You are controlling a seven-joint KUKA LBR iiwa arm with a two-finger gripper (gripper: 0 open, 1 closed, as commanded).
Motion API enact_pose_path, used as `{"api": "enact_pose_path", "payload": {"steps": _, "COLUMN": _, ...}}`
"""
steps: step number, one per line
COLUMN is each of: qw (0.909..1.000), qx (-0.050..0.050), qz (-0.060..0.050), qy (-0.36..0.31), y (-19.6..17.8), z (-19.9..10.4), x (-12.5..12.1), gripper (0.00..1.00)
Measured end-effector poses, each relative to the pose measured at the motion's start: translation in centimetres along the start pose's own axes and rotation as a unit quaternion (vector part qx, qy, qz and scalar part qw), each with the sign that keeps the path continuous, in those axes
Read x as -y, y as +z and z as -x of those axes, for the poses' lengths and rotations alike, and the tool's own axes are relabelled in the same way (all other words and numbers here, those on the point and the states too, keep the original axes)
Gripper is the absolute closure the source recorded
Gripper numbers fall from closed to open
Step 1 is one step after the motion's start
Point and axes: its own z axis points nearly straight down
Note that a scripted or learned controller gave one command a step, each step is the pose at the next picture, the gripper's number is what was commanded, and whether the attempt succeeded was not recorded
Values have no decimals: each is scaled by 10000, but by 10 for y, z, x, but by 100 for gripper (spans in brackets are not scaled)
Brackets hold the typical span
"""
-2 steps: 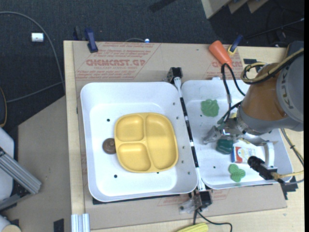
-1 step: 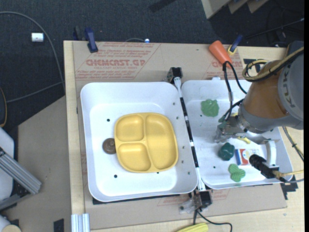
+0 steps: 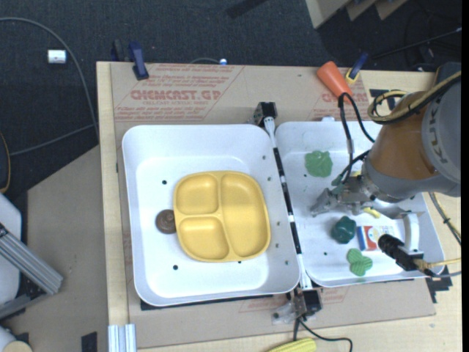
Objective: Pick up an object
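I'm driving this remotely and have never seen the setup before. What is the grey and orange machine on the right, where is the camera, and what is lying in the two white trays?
You are looking down at a slant from one fixed camera above the bench. The grey and orange machine is a robot arm reaching in from the right; its gripper hangs low over the right bin. That bin holds a light green lump, a dark teal object, a small green piece and a white printed card. The left bin holds a yellow divided plate with a small brown round thing beside it. I see nothing between the gripper's fingers.
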Motion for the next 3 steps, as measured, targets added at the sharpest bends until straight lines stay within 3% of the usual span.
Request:
{"api": "enact_pose_path", "payload": {"steps": 1, "qw": 10000, "qx": 0, "qz": -7, "qy": -3, "y": 10, "z": -5, "x": 52, "gripper": 0}}
{"api": "enact_pose_path", "payload": {"steps": 2, "qw": 10000, "qx": 2, "qz": 6, "qy": -1, "y": -1, "z": -5, "x": 52, "gripper": 100}}
{"api": "enact_pose_path", "payload": {"steps": 3, "qw": 10000, "qx": 6, "qz": 10, "qy": -18, "y": -91, "z": -53, "x": -102, "gripper": 100}}
